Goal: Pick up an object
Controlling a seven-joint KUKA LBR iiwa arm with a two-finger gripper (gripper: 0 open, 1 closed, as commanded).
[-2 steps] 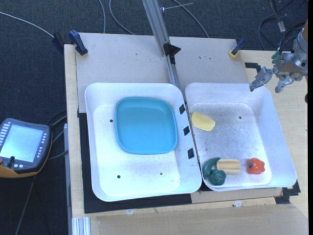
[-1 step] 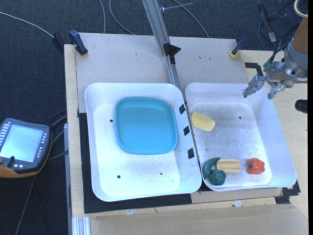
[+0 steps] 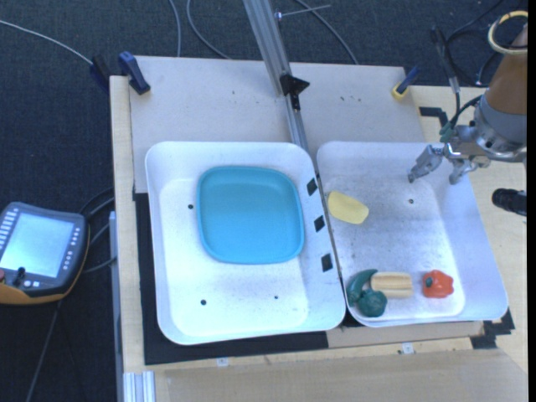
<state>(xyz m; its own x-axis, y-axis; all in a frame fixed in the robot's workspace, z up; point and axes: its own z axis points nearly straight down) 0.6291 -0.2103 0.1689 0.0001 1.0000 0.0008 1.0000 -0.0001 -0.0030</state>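
— Where are the fingers (image 3: pixel 441 167)?
— At the upper right of the frame, above the far corner of the right bin (image 3: pixel 469 216). They stand apart and hold nothing.
— And the objects?
— A yellow piece (image 3: pixel 347 208) lies near the bin's left wall. A green pepper (image 3: pixel 366 293), a beige block (image 3: pixel 392 285) and a red tomato (image 3: pixel 436 284) lie along its lower edge. The left bin (image 3: pixel 172 224) holds a blue plate (image 3: pixel 249 213).

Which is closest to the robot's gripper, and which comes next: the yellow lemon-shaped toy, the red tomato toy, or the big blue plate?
Counting from the gripper, over the right bin's far right corner:
1. Yellow lemon-shaped toy, at the right bin's left edge.
2. Red tomato toy, at the right bin's near edge. These two are nearly tied.
3. Big blue square plate, in the left bin, clearly farthest.
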